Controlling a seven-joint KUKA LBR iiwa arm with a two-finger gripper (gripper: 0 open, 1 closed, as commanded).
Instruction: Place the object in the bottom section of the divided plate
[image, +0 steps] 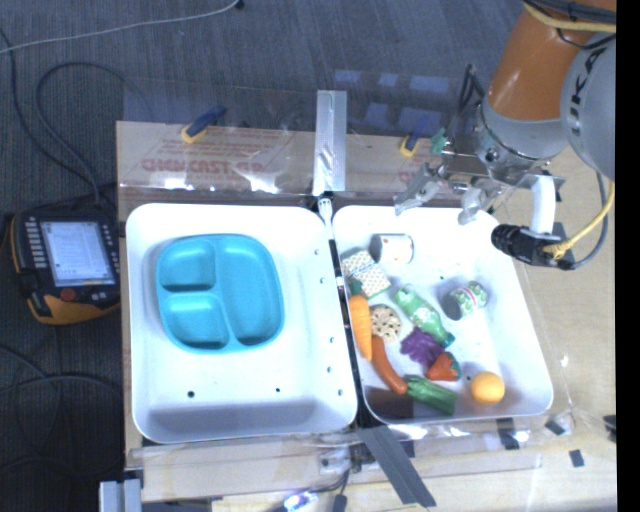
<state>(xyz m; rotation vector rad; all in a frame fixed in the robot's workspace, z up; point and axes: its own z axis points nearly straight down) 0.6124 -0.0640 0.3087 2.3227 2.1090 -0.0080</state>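
Two white bins, my gripper above the right one.
Left bin (140, 400): one blue divided plate (218, 290), sections bare. Right bin (525, 330): toy food heaped together, among it a carrot (360, 318), cookie (385, 322), purple piece (421, 346), small can (466, 298), orange ball (487, 387). My gripper (438, 200) hangs over its far edge, fingers spread, holding nothing.

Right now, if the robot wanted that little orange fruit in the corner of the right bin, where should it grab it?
Probably straight from above, closing across the middle of the orange fruit. It is round, so no side is better by shape. But the bin wall lies close on its right and near sides, and a green vegetable lies close on its left, so the hand has most room coming down from the top.
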